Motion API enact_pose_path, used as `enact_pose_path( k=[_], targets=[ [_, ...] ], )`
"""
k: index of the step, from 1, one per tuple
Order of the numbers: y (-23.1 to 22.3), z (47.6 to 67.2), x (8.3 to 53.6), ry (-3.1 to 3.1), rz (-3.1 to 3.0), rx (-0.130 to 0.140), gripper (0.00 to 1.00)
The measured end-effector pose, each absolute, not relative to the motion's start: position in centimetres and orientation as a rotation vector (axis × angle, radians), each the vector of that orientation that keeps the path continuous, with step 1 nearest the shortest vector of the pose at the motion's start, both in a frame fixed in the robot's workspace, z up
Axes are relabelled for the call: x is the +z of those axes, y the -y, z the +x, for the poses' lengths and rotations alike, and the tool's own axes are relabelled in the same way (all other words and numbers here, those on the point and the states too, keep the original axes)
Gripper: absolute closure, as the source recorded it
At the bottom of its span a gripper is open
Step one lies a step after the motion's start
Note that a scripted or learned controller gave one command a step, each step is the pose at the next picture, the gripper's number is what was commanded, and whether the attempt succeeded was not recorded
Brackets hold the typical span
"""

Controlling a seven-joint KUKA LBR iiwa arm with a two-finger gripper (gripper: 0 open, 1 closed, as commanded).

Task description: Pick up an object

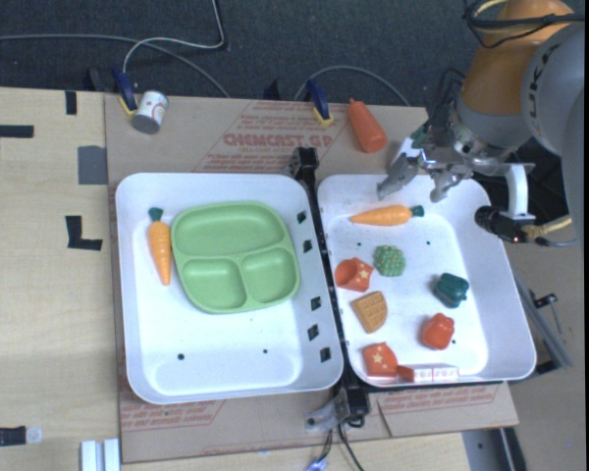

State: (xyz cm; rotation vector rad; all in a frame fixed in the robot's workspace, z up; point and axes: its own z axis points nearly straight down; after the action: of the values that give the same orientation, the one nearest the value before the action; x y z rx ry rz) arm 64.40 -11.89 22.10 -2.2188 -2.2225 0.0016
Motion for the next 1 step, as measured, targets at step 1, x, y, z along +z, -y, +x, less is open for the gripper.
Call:
enact_pose_path(
  k=[1],
  targets=[
    [17.6,60.01,10.73,2.222,-2.221,0.002,0.0]
  ],
)
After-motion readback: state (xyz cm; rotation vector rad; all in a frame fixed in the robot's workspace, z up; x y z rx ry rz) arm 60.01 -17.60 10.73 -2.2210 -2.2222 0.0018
